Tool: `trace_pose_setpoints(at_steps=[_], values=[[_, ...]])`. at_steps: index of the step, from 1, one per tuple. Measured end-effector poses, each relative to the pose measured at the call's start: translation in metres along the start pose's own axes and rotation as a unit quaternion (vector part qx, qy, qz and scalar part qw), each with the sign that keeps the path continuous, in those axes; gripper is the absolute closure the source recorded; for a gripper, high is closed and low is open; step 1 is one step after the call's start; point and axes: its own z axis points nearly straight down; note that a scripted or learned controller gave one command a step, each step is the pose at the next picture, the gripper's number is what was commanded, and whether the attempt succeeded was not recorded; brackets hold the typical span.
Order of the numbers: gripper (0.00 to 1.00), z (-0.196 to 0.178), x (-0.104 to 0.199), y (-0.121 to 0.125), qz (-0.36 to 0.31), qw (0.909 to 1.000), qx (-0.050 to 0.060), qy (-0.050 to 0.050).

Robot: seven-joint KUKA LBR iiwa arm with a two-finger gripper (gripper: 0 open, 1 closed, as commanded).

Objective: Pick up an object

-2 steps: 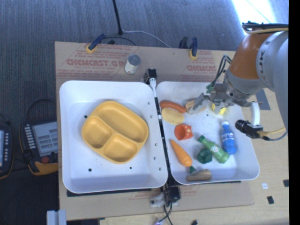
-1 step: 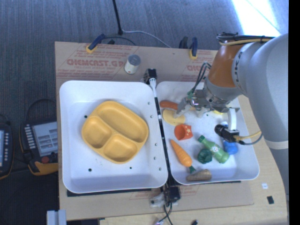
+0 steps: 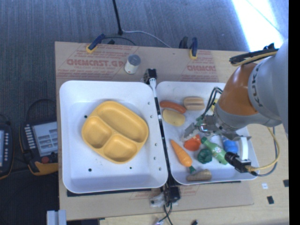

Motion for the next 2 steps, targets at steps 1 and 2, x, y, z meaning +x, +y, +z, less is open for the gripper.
trace_pose_setpoints(at_steps=[1,2], values=[[0.00,0.001,0.026,-0.047,0.000,1.0000,0.000,0.001],[1.00,-0.009,0.024,-0.046,0.001,1.0000,-0.002,-0.002]])
